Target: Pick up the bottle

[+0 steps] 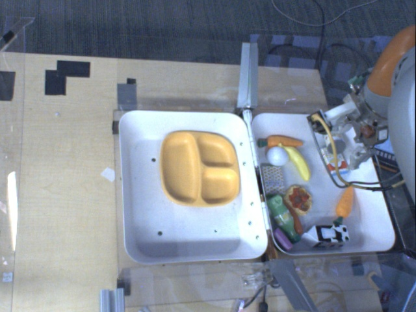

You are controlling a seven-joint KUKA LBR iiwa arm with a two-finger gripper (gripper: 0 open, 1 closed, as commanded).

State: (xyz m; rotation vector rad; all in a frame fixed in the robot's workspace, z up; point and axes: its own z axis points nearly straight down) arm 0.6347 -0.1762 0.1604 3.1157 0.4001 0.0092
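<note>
A small green bottle lies in the front left part of the right bin, wedged among other toys. A pizza slice touches its right side and a purple piece lies just in front of it. My gripper hangs over the right bin's back right area, wrapped in yellow and black cables. It is well to the right of and behind the bottle, with nothing visibly held.
The right bin also holds a carrot, a white egg, a banana, a grey grater, a second orange carrot and a black-and-white cow toy. A yellow divided plate sits in the left bin.
</note>
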